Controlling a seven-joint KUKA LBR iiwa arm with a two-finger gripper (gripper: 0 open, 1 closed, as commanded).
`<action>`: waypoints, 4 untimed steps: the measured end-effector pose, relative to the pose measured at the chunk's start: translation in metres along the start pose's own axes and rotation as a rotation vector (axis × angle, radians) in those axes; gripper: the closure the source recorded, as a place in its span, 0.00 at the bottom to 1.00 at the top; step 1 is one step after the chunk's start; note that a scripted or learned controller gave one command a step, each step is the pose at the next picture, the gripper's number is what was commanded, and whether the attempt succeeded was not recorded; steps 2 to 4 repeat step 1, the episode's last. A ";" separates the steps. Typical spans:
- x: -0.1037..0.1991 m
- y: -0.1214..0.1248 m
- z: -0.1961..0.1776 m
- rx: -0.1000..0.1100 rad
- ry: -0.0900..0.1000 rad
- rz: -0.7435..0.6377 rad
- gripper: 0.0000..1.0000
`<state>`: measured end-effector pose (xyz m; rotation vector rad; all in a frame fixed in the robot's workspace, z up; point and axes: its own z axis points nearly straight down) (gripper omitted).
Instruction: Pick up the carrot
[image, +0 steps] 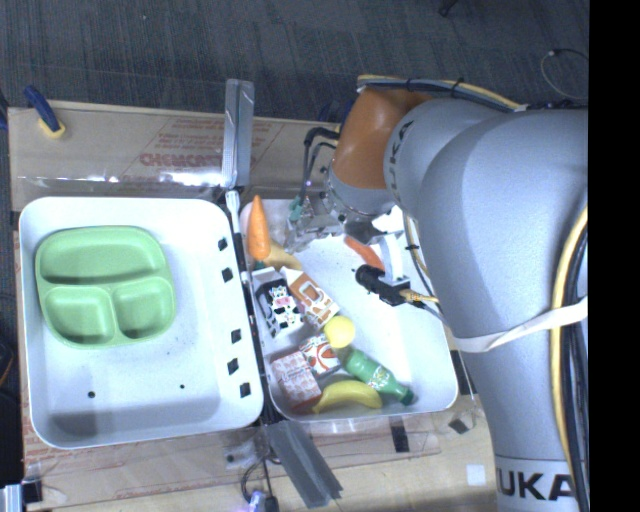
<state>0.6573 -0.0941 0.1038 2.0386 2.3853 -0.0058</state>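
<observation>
Beside the right bin's left wall lies the carrot — claw just beside it.

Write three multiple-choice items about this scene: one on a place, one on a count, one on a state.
1. Where does the carrot lie?
A. On the green tray
B. At the right bin's far left edge
C. On the bench outside both bins

2. How many compartments has the green tray?
A. Two
B. Three
C. Five

3. How does the green bottle stand?
A. Upright
B. Lying on its side
C. Lifted in the hand

Answers: 1 B, the carrot rests beside the divider. 2 B, one long compartment and two smaller. 3 B, it lies beside the banana.
</observation>
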 end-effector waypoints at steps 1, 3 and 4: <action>0.084 0.013 -0.090 0.000 0.005 0.040 1.00; 0.084 0.013 -0.090 0.000 0.005 0.040 1.00; 0.084 0.013 -0.090 0.000 0.005 0.040 1.00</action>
